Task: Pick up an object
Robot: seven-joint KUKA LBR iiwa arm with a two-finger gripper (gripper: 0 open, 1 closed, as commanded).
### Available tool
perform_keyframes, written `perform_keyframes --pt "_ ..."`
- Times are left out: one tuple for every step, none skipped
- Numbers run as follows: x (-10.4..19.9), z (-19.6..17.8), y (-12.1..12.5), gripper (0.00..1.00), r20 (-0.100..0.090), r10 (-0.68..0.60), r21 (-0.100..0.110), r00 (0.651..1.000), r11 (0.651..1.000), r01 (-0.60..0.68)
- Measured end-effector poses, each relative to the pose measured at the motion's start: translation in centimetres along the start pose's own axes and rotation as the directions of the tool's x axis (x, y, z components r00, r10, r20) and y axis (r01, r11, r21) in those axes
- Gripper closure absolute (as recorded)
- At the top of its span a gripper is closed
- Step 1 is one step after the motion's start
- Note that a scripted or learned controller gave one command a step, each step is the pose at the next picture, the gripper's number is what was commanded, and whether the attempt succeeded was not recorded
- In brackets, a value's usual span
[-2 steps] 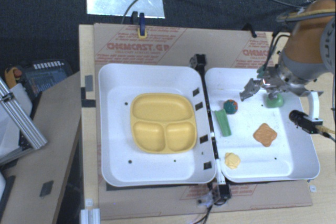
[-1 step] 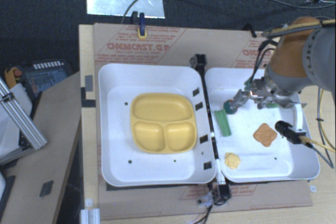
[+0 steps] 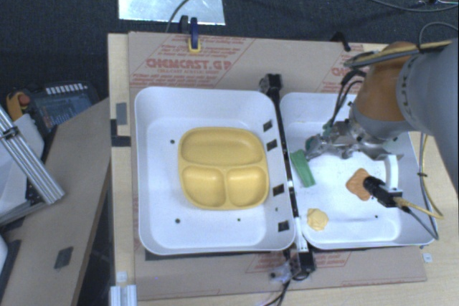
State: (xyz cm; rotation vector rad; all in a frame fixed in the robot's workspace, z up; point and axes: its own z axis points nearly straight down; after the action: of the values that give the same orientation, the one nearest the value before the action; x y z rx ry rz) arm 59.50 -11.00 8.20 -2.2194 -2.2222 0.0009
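The right bin (image 3: 387,233) holds three small objects. A green block (image 3: 302,168) lies near its left wall, an orange piece (image 3: 356,183) sits in the middle, and a pale yellow lump (image 3: 317,219) rests near the front left corner. My gripper (image 3: 320,147) hangs low over this bin, just up and right of the green block and left of the orange piece. I see nothing held in it. The grey wrist and orange band (image 3: 380,93) cover the bin's back right part.
The left bin (image 3: 154,175) holds a yellow divided plate (image 3: 223,167). A black ridge with clips (image 3: 280,154) separates the two bins. Cables trail from the arm over the right bin's right side (image 3: 419,208).
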Motion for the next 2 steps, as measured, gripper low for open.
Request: perform_keyframes --pt "-0.1 -1.3 0.1 1.00 0.001 0.000 -0.004 1.000 1.000 0.000" --pt "-0.9 -7.0 0.9 1.00 0.002 0.001 -0.008 1.000 1.000 -0.001"
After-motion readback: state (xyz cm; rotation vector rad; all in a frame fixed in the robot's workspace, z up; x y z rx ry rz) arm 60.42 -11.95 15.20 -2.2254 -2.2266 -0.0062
